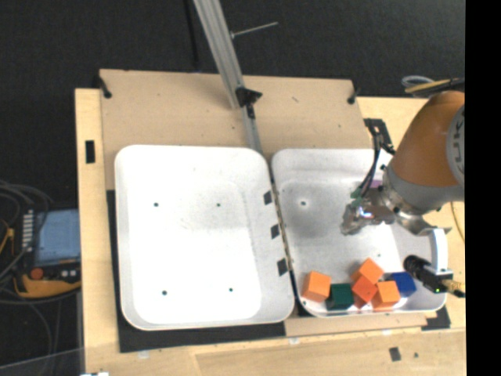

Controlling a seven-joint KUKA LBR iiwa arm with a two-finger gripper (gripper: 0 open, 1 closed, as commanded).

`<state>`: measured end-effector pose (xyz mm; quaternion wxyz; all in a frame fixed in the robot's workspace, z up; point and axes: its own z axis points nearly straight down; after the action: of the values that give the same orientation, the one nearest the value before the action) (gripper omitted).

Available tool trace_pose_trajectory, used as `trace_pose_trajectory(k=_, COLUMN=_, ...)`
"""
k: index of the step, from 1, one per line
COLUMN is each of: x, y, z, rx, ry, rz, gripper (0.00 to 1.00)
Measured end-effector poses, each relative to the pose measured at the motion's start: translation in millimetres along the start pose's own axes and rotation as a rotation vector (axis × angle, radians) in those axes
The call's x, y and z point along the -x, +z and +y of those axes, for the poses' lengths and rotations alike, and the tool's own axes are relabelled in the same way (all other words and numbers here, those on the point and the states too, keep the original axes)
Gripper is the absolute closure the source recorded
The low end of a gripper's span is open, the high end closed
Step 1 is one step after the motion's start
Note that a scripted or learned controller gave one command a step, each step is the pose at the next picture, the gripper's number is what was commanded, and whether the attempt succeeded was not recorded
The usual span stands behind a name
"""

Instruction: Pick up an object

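Several small blocks lie along the front edge of the right bin (313, 178): an orange block (317, 285), a dark green block (340, 296), an orange-red block (368, 280), another orange block (387, 294) and a blue block (404, 283). My gripper (354, 218) hangs over the middle of the right bin, a short way behind the blocks. The arm's orange band (430, 143) rises above it at the right. Nothing shows between the fingers.
The left bin (192, 233) sits beside the right one. A metal strut (223, 49) slants down from the top toward the gap between the bins. A blue device and cables (51, 245) lie off the bench at the far left.
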<state>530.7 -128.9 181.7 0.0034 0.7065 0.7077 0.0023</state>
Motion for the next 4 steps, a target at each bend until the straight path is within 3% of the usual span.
trace_pose_trajectory(k=2, x=0.3, y=-93.9, z=9.9, rx=-0.001, ry=-0.004, rz=0.000, gripper=1.00)
trace_pose_trajectory(k=4, x=-102.2, y=-98.7, z=35.6, rx=-0.006, ry=-0.006, rz=0.001, gripper=1.00)
